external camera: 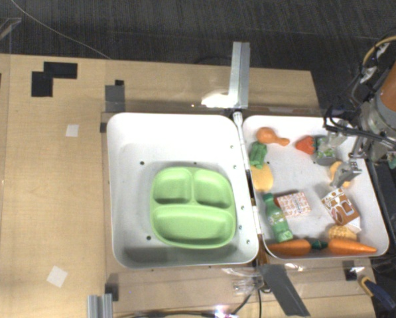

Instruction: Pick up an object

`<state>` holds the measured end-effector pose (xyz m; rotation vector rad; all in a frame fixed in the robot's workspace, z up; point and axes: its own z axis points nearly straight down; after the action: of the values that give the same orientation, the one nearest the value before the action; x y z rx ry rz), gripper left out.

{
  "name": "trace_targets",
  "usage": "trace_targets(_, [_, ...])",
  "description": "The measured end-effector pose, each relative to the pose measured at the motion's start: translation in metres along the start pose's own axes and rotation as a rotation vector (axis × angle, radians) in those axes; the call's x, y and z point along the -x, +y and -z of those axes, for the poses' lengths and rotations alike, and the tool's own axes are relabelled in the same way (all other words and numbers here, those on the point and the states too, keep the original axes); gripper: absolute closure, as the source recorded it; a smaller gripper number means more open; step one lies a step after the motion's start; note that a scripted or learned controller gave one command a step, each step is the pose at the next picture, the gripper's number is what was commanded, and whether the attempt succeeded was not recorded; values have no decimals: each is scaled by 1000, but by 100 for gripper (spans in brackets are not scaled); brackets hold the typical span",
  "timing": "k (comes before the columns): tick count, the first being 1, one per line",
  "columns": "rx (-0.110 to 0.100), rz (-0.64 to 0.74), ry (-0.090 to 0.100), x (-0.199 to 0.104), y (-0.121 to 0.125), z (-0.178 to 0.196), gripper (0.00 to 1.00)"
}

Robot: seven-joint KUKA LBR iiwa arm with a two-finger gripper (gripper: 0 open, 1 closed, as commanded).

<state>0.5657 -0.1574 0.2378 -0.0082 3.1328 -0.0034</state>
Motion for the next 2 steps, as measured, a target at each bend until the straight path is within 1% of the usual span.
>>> trace_targets(1, [4, 84, 9, -11, -23, -117, 0])
trace_targets(2, [-1, 6, -8, -46, -48, -147, 0])
